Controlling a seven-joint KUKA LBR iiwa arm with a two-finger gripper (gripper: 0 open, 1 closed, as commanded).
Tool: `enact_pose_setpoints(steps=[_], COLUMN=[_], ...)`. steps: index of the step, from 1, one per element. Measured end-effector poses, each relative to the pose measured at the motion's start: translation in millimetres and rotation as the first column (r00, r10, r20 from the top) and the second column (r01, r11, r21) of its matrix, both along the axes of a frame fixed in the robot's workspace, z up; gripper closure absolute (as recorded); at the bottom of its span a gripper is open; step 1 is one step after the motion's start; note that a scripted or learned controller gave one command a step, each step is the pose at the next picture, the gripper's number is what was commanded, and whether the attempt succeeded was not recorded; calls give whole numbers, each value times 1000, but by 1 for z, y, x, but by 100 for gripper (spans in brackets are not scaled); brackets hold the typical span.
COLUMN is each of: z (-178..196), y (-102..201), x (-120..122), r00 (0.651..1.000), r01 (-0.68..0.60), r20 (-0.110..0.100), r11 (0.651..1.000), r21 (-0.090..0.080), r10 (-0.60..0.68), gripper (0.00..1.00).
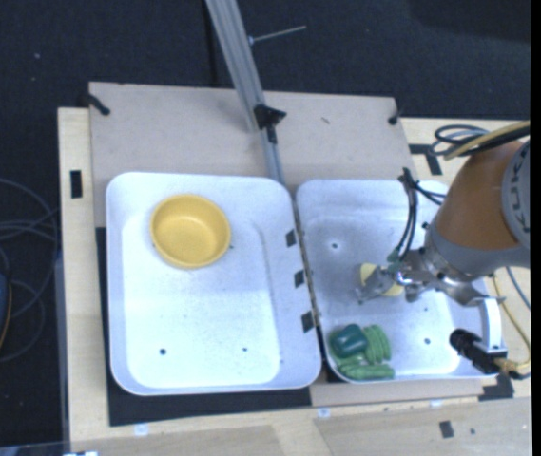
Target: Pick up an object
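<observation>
Pale yellow object (373,275) lies in the right bin (346,207), near its middle, touching or just under your gripper (376,288), which reaches in from the right. You can't tell from this slant how the fingers are set, or whether they straddle the piece. Green toys (362,346) sit well nearer the front wall, and the yellow bowl (191,230) is over in the left bin (203,350).

A single fixed camera looks down from well above the counter (203,131) at a slant, far enough back to take in both white bins, the left bin (194,350) and the right bin (346,207), side by side. The counter's far edge lies toward the top, its near edge at the bottom. Dark floor (42,46) frames the far and left sides.
</observation>
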State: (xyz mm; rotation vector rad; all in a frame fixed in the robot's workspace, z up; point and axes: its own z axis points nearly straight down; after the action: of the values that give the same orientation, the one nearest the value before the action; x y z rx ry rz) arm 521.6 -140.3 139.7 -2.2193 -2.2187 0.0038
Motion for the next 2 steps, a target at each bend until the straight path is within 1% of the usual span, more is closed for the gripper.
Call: enact_pose_setpoints(steps=[1,2], z=[-40,-28], y=[0,-1], x=[0,1], r00=[1000,1000], r01=[0,2], r20=[3,8], r11=[1000,1000], r21=[-1,-1], r10=[0,-2], gripper=[0,100])
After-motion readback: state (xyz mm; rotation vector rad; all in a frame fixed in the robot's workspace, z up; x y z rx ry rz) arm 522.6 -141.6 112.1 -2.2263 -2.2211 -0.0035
